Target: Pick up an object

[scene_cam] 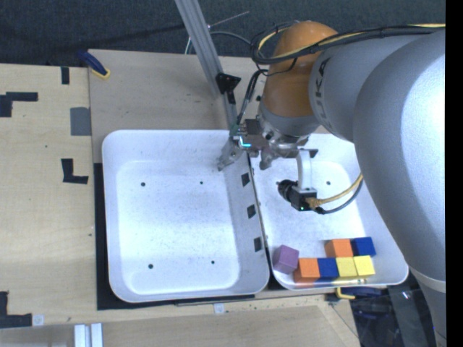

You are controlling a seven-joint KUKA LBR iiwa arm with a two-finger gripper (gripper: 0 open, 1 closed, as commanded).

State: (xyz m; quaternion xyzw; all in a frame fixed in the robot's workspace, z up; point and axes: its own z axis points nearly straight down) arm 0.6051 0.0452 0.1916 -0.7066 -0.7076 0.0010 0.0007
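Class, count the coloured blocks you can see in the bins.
6, all clustered in the right bin near its front edge: purple, two orange, two blue, one yellow. The arm may hide others.

Two shallow white bins [123, 194] side by side on tan wooden surface [43, 215]; black tape marks [69, 170] at surface's left.

The two bins, the left one [173, 215] and the right one [383, 262], look like smooth white plastic with a faint speckle and a soft sheen. The counter [43, 215] looks like pale, matt wood or board. The arm's shell [405, 114] is smooth grey with a satin gloss, and its orange band [300, 45] shines glossier. The small blocks [340, 260] look matt and evenly coloured. A slanted pole [199, 35] looks like dull metal.
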